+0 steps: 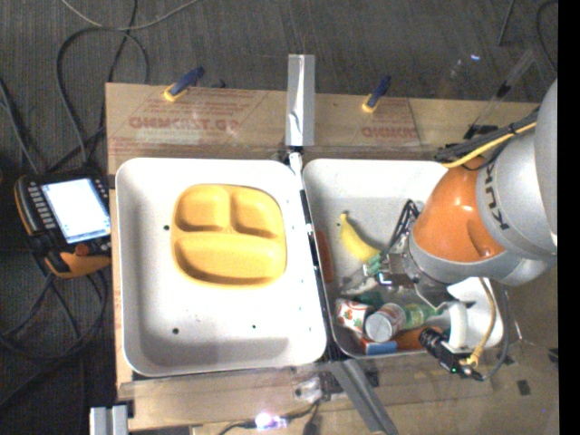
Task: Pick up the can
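Two shallow white bins (136, 243) sit side by side: the left holds a yellow divided tray (230, 234), the right a yellow banana (355, 239) and, near its front edge, a red-and-white metal can (384, 323) beneath the grey-and-orange arm (471, 220).

Table (263, 116): brown board top, faint red printing across its far strip. Two clamps at the far edge, one blue-and-yellow clamp (183, 83) toward the left, a second clamp (377, 92) toward the right. A grey upright bar (300, 100) stands at mid far edge, in line with the seam between the bins. Left white bin (136, 270) and right white bin (331, 184) sit side by side directly on the board, rims touching along the centre.
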`<state>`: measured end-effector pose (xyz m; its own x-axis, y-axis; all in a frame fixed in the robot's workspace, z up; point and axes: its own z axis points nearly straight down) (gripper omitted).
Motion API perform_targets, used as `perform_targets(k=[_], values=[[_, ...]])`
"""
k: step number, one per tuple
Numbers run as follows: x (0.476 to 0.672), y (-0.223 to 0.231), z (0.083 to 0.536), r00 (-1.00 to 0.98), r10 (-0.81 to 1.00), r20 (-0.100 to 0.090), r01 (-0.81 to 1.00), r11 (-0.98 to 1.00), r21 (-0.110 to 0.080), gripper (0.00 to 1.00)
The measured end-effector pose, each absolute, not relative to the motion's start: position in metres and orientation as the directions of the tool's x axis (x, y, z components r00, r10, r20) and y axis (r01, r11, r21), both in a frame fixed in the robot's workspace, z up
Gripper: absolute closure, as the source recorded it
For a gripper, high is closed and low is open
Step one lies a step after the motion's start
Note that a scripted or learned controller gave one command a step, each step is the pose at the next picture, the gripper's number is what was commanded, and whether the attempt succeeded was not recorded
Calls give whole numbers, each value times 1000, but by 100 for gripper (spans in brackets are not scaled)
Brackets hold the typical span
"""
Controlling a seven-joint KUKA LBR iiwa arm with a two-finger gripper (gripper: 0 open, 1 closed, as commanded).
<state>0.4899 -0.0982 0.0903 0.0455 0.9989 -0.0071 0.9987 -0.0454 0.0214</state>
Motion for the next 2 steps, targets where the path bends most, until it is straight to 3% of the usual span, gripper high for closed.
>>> perform_targets(k=[1, 2], values=[[490, -96, 98, 45, 999, -1, 999, -45, 15, 100], [514, -126, 210, -136, 991, -2, 991, 136, -5, 100]])
